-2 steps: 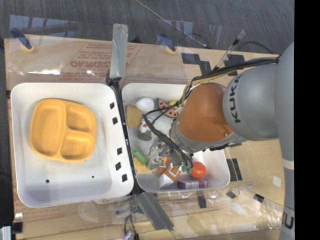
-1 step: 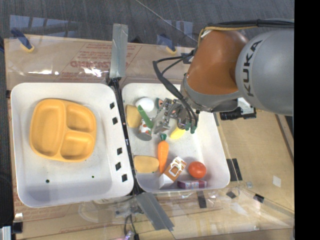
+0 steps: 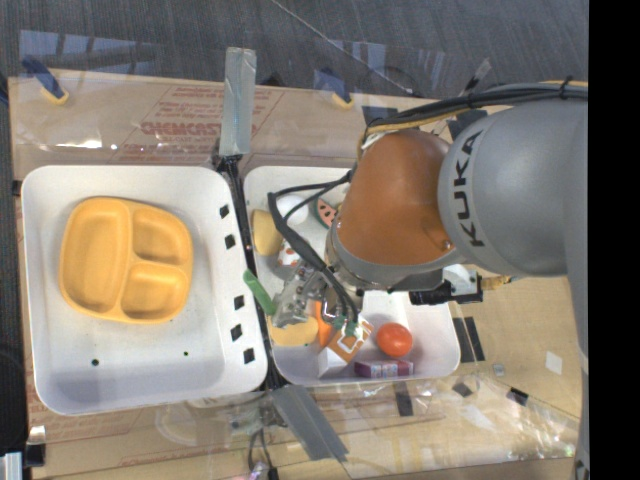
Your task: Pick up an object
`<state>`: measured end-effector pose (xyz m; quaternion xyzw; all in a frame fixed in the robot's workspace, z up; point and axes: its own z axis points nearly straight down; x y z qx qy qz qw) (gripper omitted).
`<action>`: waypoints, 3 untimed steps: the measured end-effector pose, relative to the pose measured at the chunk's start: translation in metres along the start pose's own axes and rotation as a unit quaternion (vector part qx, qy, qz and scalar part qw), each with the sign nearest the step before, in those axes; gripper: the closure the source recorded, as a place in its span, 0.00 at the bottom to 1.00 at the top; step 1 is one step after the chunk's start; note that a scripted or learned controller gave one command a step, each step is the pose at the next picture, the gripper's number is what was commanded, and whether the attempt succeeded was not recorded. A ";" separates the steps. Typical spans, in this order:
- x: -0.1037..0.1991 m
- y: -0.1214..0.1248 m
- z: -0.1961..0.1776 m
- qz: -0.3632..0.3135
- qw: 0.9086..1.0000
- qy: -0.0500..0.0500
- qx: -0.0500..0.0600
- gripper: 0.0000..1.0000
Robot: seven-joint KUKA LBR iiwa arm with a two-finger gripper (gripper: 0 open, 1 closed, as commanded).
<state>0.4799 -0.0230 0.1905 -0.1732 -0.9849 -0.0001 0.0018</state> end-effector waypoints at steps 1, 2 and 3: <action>-0.055 0.024 -0.038 -0.084 0.996 -0.003 0.000 1.00; -0.069 -0.012 -0.001 -0.389 0.921 -0.001 0.001 1.00; -0.089 0.016 -0.077 -0.417 0.909 -0.007 0.001 1.00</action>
